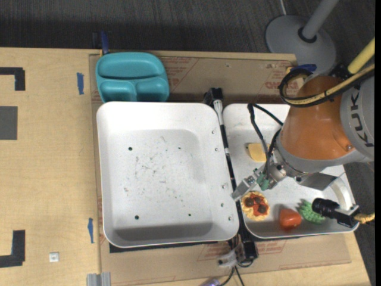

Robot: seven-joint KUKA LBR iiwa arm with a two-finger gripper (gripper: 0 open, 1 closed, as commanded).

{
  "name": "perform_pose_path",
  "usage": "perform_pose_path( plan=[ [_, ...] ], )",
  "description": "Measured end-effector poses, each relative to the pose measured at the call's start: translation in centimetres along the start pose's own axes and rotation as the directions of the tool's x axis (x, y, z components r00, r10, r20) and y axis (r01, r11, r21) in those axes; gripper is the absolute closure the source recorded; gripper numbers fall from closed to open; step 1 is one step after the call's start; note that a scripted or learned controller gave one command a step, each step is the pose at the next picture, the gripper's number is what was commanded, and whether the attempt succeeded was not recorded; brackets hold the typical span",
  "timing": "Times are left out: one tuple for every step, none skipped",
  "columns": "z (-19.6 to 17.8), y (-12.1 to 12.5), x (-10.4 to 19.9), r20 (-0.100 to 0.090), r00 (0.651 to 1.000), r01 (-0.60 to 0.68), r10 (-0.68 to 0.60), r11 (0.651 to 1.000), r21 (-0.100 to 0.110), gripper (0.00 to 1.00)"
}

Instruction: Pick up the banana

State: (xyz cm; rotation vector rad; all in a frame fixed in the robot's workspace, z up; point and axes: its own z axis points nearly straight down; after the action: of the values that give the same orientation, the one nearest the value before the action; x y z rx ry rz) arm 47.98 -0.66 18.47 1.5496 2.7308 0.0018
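The banana (256, 152) is a pale yellow piece lying in the right bin (238, 119) near its left wall, and the orange and grey arm hides part of it. My gripper (252, 185) hangs low over the same bin, just in front of the banana and close to the left wall. It stands right above a small pizza slice toy (256, 205). Nothing shows between its tips.
A red toy fruit (290, 218) and a green leafy toy (310, 211) lie at the right bin's front. The left bin (161, 165) sits alongside. A teal divided tray (132, 76) stands behind it. A black-handled tool (215, 100) lies along the gap between bins.
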Motion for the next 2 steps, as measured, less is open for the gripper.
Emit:
perform_pose_path(
  plan=[
    [0.0,4.0,6.7,0.000,1.000,0.021,-0.021,1.000,0.000,0.00],
    [9.9,6.1,10.1,-0.001,0.986,0.165,-0.165,0.986,-0.003,0.00]
  ],
)
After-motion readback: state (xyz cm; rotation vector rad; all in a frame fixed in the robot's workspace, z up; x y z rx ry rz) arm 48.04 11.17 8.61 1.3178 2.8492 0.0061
